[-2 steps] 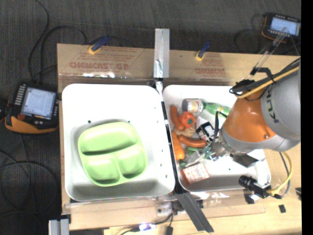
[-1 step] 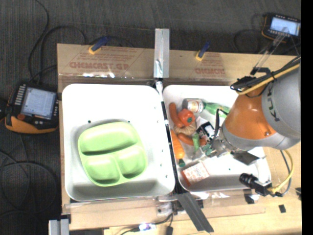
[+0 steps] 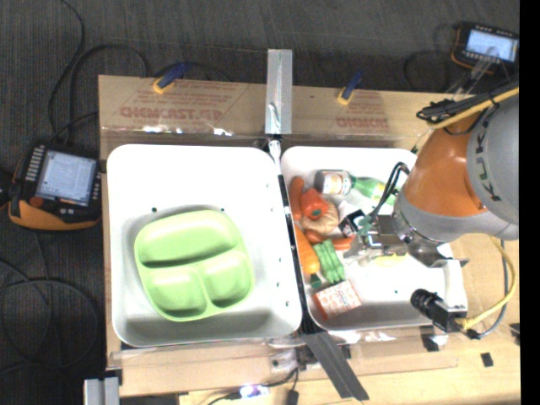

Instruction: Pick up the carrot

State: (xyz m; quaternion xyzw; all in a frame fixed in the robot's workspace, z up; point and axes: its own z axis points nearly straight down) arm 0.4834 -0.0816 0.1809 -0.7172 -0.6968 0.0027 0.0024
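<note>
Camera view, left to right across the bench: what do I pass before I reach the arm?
Left bin → green divided tray → right bin, where the carrot lies along the left wall → green ridged item → gripper → orange band of the arm.

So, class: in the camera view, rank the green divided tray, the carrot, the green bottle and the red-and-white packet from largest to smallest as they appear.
1. Green divided tray, clearly largest.
2. Carrot, partly hidden among other items, so its rank is unsure.
3. Green bottle and red-and-white packet look about alike; I would not rank them.
</note>
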